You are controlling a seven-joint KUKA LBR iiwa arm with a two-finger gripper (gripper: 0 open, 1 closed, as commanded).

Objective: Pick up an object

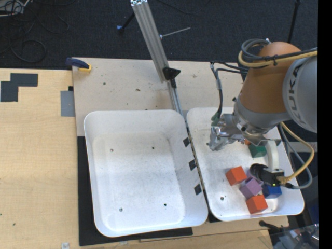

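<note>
My metal two-finger gripper (217, 140) hangs over the right white bin's (223, 204) far-left part — grip state unclear. The orange cube (236, 175) sits nearer the front edge; descending here, I risk grabbing nothing.

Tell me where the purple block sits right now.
The purple block lies in the right bin, toward its near right corner, between two orange blocks and beside a blue block.

A robotics lab: plywood bench (36, 154) bearing white bins (104, 139); loose cables (21, 45) on dark carpet; aluminium calibration post (153, 40).
</note>
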